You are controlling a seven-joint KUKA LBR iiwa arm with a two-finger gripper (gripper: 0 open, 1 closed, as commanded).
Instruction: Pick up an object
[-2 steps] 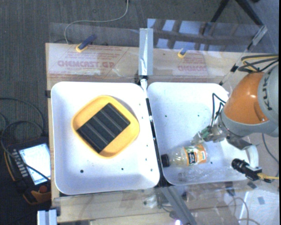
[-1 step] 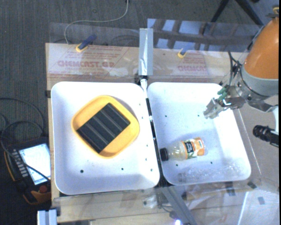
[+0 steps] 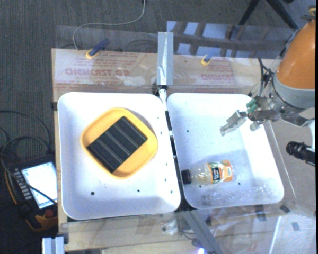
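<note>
Yellow tray point(image 3: 120, 142) with black ribbed insert mid left bin point(image 3: 74, 194). Bottle point(image 3: 209, 173) on its side near right bin's point(image 3: 265, 157) front edge — well apart from gripper point(image 3: 230, 124), nothing between; fingers spread, empty.

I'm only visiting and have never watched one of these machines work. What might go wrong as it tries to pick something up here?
1. The clear plastic bottle with the orange label lies on its side, so it could roll or slip away from the two-finger gripper.
2. The bottle sits close to the right white bin's near wall, which may crowd a grasp.
3. The yellow dish with the dark ribbed insert looks too wide to grip.
</note>
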